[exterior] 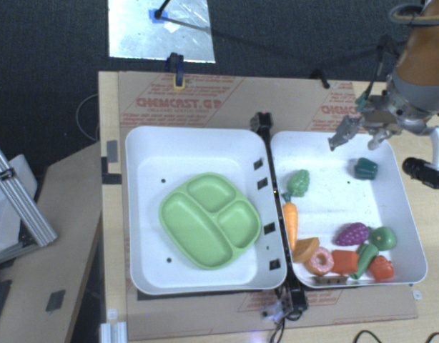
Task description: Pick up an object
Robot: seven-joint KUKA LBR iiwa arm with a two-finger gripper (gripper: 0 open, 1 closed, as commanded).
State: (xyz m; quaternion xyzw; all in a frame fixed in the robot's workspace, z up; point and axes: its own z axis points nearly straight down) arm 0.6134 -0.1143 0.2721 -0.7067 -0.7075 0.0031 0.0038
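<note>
Toy food is heaped along the near edge of the right bin (412,224): doughnut (320,261), grapes (352,232), carrot (290,222); a dark green toy (365,168) is seen farther back; the gripper (357,138) is held above the bin's far edge, fingers spread, nothing between them; a green plate (209,220) is seen in the left bin (151,156).

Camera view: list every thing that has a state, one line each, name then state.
gripper: open, nothing between its fingers, above the right bin's far edge
green divided plate: right way up, lying in the left bin
dark green toy: lying apart from the rest in the right bin
carrot: lying flat by the right bin's left wall
donut: lying flat
</note>
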